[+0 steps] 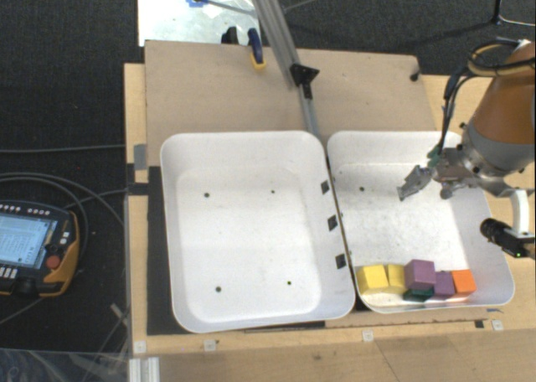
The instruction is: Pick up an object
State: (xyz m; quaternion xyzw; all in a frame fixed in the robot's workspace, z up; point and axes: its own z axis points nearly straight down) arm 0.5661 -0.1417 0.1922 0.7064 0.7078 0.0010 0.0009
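Observation:
Several small blocks lie along the front edge of the right bin (377, 162): two yellow blocks (382, 277), a purple block (420, 271) over a dark green block (417, 293), a mauve block (444, 285) and an orange block (464, 281). My gripper (425, 190) hangs over the middle of the right bin, behind the blocks and well apart from them. Its two fingers are spread, so it is open, and nothing sits between them.
The left bin (243, 229) adjoins the right one along a shared rim with black clips (332, 223). A slanted metal pole (276, 28) reaches the bench behind the bins. A teach pendant (29, 246) lies on the floor at far left.

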